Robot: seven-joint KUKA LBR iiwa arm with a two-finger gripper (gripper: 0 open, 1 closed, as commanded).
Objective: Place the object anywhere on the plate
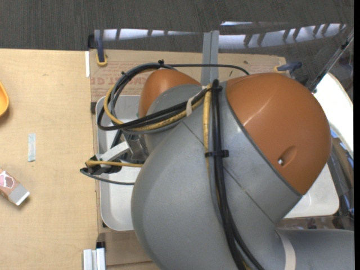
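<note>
My grey arm [225, 167], with its orange bands, reaches in from the right and covers most of both white bins. Its wrist [163, 91] hangs over the left bin [112, 210], of which a strip of floor and the left rim show. Below the wrist, a dark part of my gripper [134, 145] points down into that bin, with black and yellow cables [109, 165] looped beside it. The arm hides whatever lies under it.
Left of the bins, on the wooden bench, lie a small grey strip [31, 147], a pink and white packet [11, 188] and the edge of an orange thing [2, 100]. A corner of the right bin [344, 108] shows at far right.
</note>
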